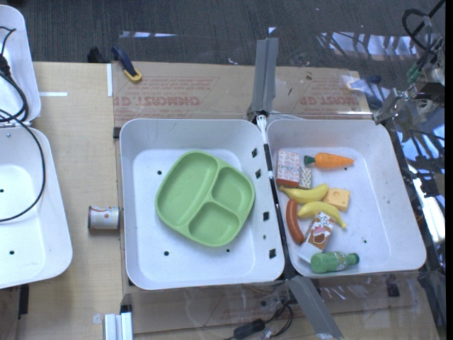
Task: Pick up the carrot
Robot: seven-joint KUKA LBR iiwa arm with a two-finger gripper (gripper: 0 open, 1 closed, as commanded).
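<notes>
The carrot (331, 161) is orange with a green stub at its left end. It lies flat near the back of the right bin (388, 211), pointing right. Its green end is close to a red-and-white snack packet (289, 166). White bin floor shows to the carrot's right and in front of it.
In front of the carrot lie two bananas (311, 193), a cheese wedge (338, 199), a red sausage (294, 221), a small carton (320, 231) and a green bottle (334, 261). The left bin (138, 190) holds a green divided plate (205, 198). Cables and metal parts (414, 94) sit beyond the right bin's back right corner.
</notes>
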